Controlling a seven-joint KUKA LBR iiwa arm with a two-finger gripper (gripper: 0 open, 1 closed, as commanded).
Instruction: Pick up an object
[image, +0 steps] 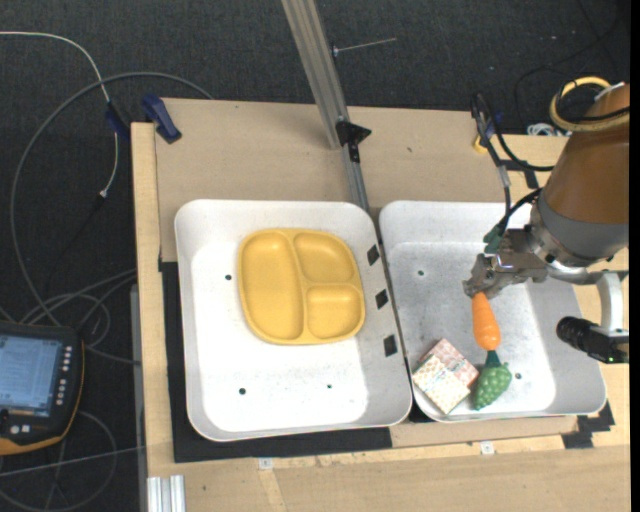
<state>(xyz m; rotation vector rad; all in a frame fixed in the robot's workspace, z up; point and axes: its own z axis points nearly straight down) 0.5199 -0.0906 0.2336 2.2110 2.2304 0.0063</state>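
A tan bench (250, 150) on dark carpet bears two shallow white bins side by side. The left bin (205, 300) holds a yellow divided plate (300, 283). In the right bin (430, 250), the gripper (487, 283) sits over the upper end of an orange carrot (486, 322) (green top towards the near rim), its fingers close on either side; whether they grip it cannot be told. A small patterned box (445, 375) lies beside the green leaves (491, 385).

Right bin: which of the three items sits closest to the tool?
The orange carrot, its top end right under the tool; the patterned box and green toy lie farther toward the bin's front.
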